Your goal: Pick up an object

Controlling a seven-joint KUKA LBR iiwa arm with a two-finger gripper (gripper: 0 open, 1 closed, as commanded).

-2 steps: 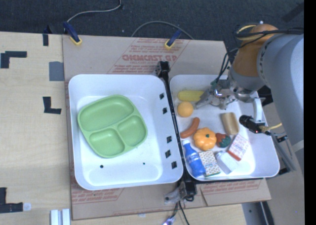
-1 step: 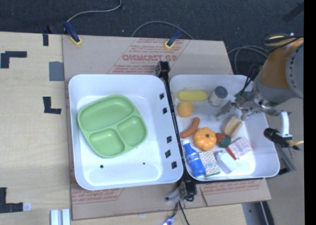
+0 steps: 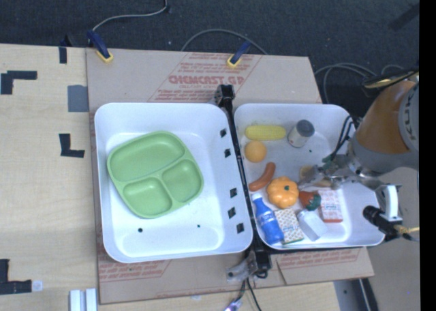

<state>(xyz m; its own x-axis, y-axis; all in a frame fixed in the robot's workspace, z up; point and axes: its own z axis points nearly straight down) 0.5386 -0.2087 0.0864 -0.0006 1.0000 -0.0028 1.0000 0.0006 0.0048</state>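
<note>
Just right of the orange pumpkin toy (image 3: 283, 192), and slightly farther from the camera: gripper (image 3: 319, 173), low over the floor of the right bin (image 3: 340, 115). Carried on the grey arm (image 3: 385, 132) entering from the view's right. Cannot tell whether spread or pressed together: small, dark and confused with the wrist hardware. Nothing seen pinched.

Judged likeliest target: the pumpkin toy itself, the nearest whole item, resting on the bin floor. Lies left of the gripper in the view and a little toward the near rim. Roundish, with no clear long axis, so probably no preferred closing direction.

Logged around the pumpkin toy:
- red sausage (image 3: 262, 176) close at upper left, long axis slanted;
- orange ball (image 3: 255, 151) and yellow cob (image 3: 266, 132) beyond that;
- grey can (image 3: 300, 132) farther off, toward the far rim;
- small red item (image 3: 310, 199) just right, before the red-and-white box (image 3: 331, 206);
- blue bottle (image 3: 267, 219) at lower left, patterned packet (image 3: 289, 224) just below.

Well left: green divided tray (image 3: 155, 173) in the other bin.

Risk assessed: tight crowding, neighbours likely nudged on descent.
</note>
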